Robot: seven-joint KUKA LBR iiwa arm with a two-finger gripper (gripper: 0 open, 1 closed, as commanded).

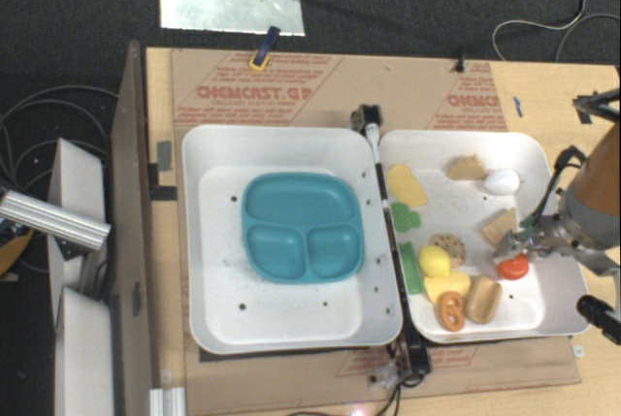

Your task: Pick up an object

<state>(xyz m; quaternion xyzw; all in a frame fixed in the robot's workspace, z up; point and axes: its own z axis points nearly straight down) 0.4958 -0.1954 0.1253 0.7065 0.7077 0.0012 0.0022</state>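
Gripper [512, 254]: right bin's [529, 150] 3 o'clock edge, over red piece [513, 268]; open or closed, cannot tell.
Open room: bin's 12 o'clock floor.
Left bin [209, 210]: teal tray [302, 227] centred.

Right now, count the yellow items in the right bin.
3, all along the left side: one at the top, one beside the cookie, one just below it. Others may be hidden.

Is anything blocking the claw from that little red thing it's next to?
Nothing visible is. The gripper sits at the right side of the right bin, right over the small red item. The tan wedge lies just to its upper left, beside it rather than between.
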